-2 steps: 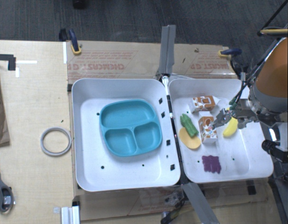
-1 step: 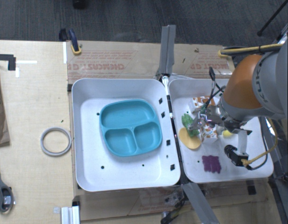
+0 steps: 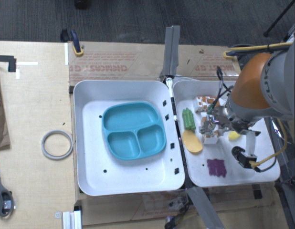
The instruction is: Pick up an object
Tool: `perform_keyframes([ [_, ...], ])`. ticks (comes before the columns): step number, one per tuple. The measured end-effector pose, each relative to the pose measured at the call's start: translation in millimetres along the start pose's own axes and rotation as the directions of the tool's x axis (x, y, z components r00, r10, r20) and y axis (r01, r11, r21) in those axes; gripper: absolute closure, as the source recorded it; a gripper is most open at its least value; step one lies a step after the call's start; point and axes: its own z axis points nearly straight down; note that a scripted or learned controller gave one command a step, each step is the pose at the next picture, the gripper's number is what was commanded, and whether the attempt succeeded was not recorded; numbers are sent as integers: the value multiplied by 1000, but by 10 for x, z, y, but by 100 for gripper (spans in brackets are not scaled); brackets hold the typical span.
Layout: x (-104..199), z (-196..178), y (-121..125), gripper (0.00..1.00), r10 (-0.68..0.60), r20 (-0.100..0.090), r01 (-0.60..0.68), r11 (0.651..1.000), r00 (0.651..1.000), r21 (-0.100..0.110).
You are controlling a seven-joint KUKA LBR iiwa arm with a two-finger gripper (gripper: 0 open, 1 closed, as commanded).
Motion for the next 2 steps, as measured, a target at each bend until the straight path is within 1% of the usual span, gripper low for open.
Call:
perform_keyframes([
  [1, 21, -319, 110, 100, -19, 1, 19, 1000, 1000, 10],
  [2, 624, -829, 291, 100, 43, 2, -43, 999, 999, 10],
])
